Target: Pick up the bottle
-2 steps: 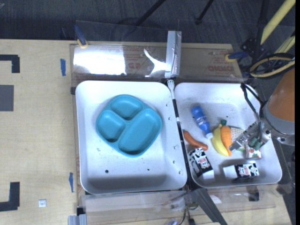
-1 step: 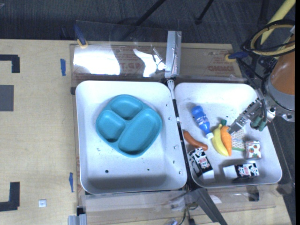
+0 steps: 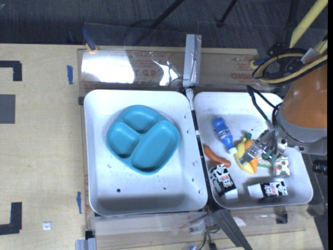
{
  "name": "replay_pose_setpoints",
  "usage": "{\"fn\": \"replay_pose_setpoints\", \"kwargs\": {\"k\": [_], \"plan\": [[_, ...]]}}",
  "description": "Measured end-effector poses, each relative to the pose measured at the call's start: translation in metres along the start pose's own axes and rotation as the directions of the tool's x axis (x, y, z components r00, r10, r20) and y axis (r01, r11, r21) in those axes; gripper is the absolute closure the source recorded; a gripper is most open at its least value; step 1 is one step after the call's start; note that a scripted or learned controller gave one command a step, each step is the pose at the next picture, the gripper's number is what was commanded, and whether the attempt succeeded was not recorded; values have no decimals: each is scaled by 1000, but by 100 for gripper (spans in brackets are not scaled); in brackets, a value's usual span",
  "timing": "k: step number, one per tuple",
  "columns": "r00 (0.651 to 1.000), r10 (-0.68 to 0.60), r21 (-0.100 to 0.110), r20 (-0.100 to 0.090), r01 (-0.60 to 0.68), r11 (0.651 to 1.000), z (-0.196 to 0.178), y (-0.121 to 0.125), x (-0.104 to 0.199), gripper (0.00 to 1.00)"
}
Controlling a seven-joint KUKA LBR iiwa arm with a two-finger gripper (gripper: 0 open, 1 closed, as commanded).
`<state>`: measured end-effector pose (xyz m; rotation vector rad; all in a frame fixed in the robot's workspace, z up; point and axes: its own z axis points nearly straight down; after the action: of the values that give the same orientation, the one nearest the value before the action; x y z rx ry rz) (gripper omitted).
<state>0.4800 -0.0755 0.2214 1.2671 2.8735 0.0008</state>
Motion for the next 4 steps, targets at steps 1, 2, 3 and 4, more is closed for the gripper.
{"fn": "replay_pose_setpoints", "kwargs": {"k": [1, 2, 3, 4], "plan": [[994, 110, -1, 2, -110, 994, -58, 82, -58, 100], [991, 132, 0, 0, -132, 991, 5, 79, -42, 100], [998, -64, -3, 4, 64, 998, -85, 136, -24, 100], [992, 127, 0, 0, -127, 992, 29, 130, 6, 100]]}}
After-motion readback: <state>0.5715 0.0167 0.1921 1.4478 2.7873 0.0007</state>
